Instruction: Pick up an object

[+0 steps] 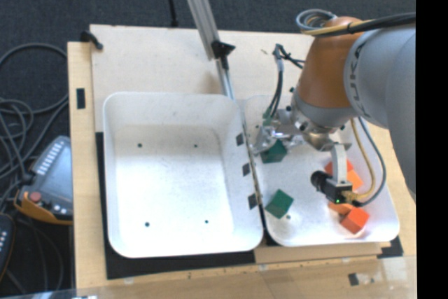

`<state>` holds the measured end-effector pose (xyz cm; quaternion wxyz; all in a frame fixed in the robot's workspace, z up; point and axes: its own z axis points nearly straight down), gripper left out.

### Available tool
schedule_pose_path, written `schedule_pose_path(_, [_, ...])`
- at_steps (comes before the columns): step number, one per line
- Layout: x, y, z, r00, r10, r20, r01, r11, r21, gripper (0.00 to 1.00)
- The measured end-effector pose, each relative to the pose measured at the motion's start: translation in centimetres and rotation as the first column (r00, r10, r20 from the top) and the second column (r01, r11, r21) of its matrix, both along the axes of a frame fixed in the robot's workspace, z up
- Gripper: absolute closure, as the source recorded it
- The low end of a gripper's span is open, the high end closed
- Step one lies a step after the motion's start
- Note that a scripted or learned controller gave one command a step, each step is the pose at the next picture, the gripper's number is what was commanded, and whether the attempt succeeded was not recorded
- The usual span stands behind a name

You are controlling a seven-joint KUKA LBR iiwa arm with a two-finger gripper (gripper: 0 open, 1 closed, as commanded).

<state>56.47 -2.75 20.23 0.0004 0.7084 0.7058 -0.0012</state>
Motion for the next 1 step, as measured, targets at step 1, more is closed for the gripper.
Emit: schedule_pose_path(1, [-0.69, 7.0, 1.67, 1.0, 0.013, 0.003, -0.013, 1.0, 0.005, 1.0])
